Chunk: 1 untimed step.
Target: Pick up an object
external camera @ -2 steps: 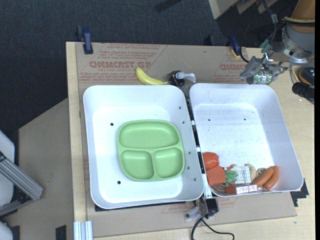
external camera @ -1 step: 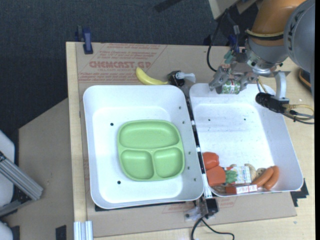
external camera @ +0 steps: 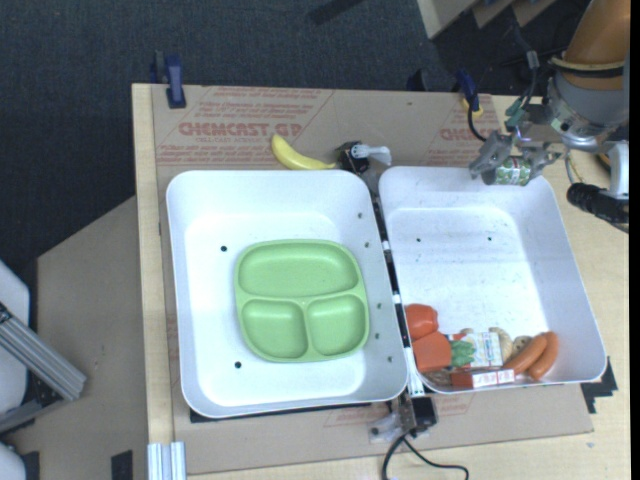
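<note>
On the bench's cardboard top, a yellow banana lies just behind the back rim of the left shallow white bin, outside it, with a small black-and-white object just beside it near the gap between the bins. Inside the left bin sits a pale green plastic tray with three compartments, flat and near the middle. The right shallow white bin holds a cluster of small toy foods in its front corner: a red pepper-like piece, an orange-red block, a small printed packet and an orange sausage-shaped piece, all touching or nearly so. The two-finger gripper hangs at the far rim of the right bin, well apart from that cluster; whether the jaws are spread or pressed together I cannot tell. Judging from this, nothing is lifted yet: the reach, the grasp and the lift all remain.
</note>
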Each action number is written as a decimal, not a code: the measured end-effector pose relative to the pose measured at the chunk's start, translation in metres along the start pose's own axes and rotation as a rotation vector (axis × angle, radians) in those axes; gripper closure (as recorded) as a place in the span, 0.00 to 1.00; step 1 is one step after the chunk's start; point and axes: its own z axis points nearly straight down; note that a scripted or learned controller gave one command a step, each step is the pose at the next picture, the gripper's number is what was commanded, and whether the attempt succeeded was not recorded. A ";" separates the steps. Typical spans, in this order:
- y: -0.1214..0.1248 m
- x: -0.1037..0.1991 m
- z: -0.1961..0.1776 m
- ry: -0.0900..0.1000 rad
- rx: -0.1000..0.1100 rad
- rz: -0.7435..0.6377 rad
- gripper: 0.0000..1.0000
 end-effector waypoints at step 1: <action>0.001 0.005 0.000 0.002 0.000 -0.005 0.00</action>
